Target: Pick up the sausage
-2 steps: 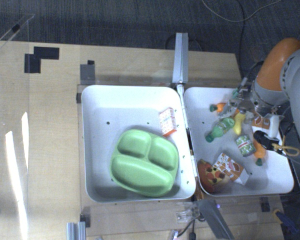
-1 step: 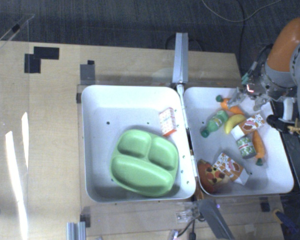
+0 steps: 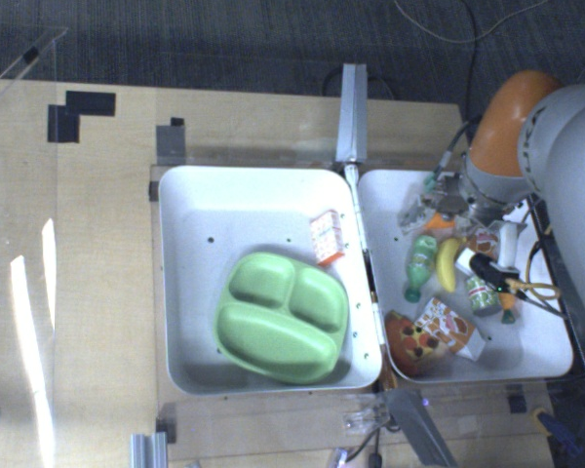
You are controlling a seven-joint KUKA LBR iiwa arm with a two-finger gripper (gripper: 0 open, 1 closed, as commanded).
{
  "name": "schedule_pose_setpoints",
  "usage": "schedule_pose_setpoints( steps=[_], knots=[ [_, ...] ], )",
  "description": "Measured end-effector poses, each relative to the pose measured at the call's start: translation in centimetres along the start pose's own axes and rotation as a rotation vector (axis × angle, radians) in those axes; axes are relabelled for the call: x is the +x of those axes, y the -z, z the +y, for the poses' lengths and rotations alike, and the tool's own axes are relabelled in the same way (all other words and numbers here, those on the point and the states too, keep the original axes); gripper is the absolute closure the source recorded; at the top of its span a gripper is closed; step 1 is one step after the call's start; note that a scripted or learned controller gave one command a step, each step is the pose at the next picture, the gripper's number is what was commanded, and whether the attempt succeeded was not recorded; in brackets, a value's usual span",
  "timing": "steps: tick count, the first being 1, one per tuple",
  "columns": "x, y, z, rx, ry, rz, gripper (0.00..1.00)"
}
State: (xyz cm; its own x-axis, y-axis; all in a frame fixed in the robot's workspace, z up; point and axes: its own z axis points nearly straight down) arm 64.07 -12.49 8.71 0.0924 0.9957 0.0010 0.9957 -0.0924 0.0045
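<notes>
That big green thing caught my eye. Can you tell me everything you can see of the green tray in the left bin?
The green tray is a rounded, pale green dish that looks like smooth plastic, moulded into three compartments: two smaller ones towards the far side and one long one nearer the camera. Nothing lies in them. It rests in the left bin, tilted, filling its near right corner and reaching the right wall. A small red and white packet lies just beyond it, apart.
</notes>
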Motion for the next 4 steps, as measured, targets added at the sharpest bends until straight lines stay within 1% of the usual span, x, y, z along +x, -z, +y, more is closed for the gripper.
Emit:
schedule_pose_setpoints(
  steps=[1, 2, 3, 4],
  knots=[
    [-5.4, 2.9, 3.6, -0.002, -0.04, -0.001, 0.0],
    [-1.7, 0.0, 0.1, 0.0, 0.036, 0.0, 0.0],
    [-5.6, 0.4, -11.1, -0.02, -0.221, 0.001, 0.0],
    [-5.2, 3.3, -9.2, 0.002, -0.199, 0.0, 0.0]
  ],
)
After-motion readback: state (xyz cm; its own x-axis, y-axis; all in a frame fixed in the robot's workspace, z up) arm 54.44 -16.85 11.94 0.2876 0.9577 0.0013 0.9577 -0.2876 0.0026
